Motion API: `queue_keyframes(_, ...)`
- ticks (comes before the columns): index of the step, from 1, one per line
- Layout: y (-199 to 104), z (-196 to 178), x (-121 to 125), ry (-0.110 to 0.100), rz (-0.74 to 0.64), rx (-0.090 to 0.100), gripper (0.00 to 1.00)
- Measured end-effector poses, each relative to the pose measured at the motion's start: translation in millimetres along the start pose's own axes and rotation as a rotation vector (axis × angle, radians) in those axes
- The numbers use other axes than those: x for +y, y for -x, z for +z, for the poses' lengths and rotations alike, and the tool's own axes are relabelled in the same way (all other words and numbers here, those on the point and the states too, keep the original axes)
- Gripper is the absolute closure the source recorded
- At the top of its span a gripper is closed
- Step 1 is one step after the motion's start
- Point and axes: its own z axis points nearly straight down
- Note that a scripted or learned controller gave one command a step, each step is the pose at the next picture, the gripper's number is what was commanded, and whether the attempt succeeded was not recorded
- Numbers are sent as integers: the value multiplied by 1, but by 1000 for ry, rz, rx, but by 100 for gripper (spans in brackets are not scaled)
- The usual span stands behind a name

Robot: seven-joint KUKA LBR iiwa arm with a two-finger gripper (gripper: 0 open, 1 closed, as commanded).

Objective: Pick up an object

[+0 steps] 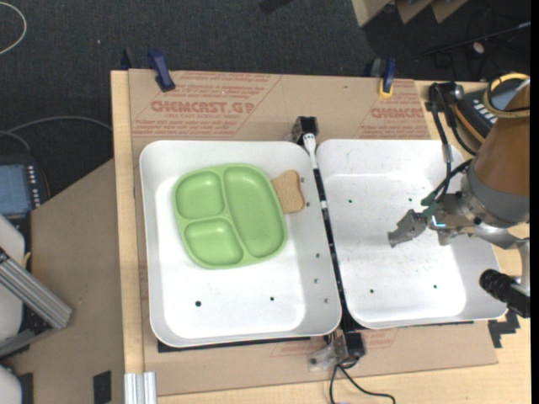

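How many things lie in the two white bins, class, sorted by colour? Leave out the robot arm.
Green: 1, the divided plate in the left bin.
Tan: 1, the flat piece at that plate's right edge.
Total: 2

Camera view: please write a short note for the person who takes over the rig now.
Claw: above the right bin, nothing seen between its fingers.
Things: green divided plate in the left bin; a tan piece touches the plate's right edge.
Done: nothing picked up yet.
Left: bring the claw over the left bin, grasp one object, lift it.
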Motion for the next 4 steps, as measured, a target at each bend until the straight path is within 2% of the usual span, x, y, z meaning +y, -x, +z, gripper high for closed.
queue_keyframes(1, 0, -11, 1, 3, 0, -1, 100)
queue_keyframes(2, 0, -104, -2, 12, -2, -3, 100)
queue_keyframes(3, 32, -190, 33, 14, 0, -6, 100)
queue_keyframes(4, 0, -109, 10, -9, -3, 2, 100)
